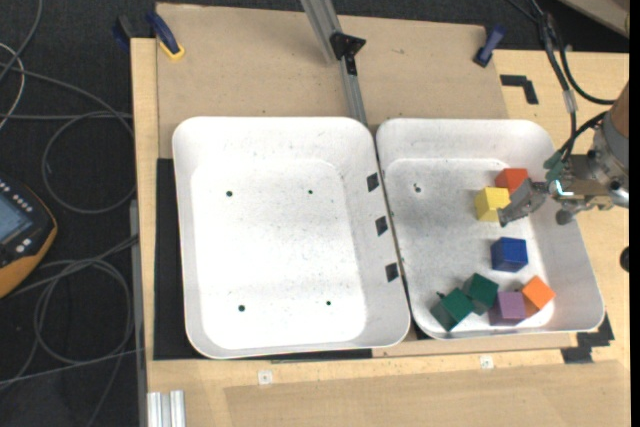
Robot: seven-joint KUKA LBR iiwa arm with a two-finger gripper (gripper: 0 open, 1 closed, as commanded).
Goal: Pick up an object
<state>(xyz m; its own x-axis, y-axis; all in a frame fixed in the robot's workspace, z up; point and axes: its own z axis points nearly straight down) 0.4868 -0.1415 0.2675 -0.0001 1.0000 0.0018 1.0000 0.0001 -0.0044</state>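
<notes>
Arm: the grey arm (612, 155) is reaching in from the right edge of the bench, over the right rim of the right bin (440, 140).
Gripper: the gripper (528, 199) is hanging over the upper right part of the right bin, its dark fingers pointing left toward the blocks; whether they are spread or closed, I cannot tell, and nothing is showing between them.
Yellow block: the yellow block (490, 203) is lying just left of the fingertips, touching or nearly touching them.
Orange-red block: the orange-red block (514, 179) is sitting just behind the yellow one, toward the bin's far right corner.
Blue block: the blue block (510, 253) is resting alone near the right wall, between the upper pair and the lower cluster.
Near-right corner cluster: two dark green blocks (466, 300), a purple block (511, 304) and an orange block (538, 292) are crowding together along the near edge.
Left bin: the left bin (200, 140) is lying beside the right bin, their inner rims meeting.
Bench: blue clamps (165, 34) are sitting at its far corners.
</notes>
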